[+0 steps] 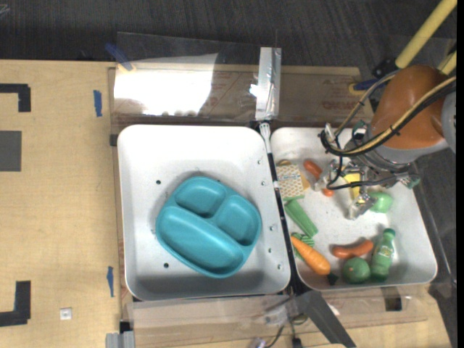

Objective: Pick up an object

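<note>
The arm's orange band (407, 109) hangs over the far right of the right bin (428, 256). Below it, my gripper (354, 200) is low inside that bin, amid cables and a yellow part. A pale green toy (380, 203) lies just to the gripper's right, touching or nearly touching it. A small red-orange piece (312, 170) and a tan waffle piece (291, 184) lie to the gripper's left. A green pod (300, 217), a carrot (312, 257), a red sausage (353, 249), a green ball (355, 270) and a green bottle (383, 254) lie nearer the bin's front.
The left bin (138, 158) holds a teal divided plate (209, 225). A clear plastic sheet (181, 85) and a metal bracket (268, 85) stand behind the bins. A yellow pole (431, 22) crosses the top right corner.
</note>
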You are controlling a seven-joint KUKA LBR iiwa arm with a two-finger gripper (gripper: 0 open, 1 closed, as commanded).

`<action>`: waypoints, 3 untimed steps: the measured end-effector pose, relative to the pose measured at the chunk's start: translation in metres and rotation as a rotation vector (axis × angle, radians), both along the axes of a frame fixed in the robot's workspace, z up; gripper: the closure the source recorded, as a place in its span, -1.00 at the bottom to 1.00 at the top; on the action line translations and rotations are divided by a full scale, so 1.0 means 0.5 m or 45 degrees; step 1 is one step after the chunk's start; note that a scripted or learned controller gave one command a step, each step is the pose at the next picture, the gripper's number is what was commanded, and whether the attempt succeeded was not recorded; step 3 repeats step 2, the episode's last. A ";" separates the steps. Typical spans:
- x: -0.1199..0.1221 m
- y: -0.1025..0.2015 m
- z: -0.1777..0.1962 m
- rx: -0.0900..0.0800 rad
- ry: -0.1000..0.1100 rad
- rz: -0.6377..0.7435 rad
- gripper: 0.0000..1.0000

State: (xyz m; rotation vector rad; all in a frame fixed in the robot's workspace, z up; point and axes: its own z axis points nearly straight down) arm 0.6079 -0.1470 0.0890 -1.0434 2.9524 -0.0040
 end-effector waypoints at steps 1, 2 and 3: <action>0.043 0.073 0.002 -0.008 -0.004 -0.076 -1.00; 0.051 0.081 0.030 -0.001 -0.021 -0.077 1.00; 0.051 0.081 0.030 -0.001 -0.021 -0.077 1.00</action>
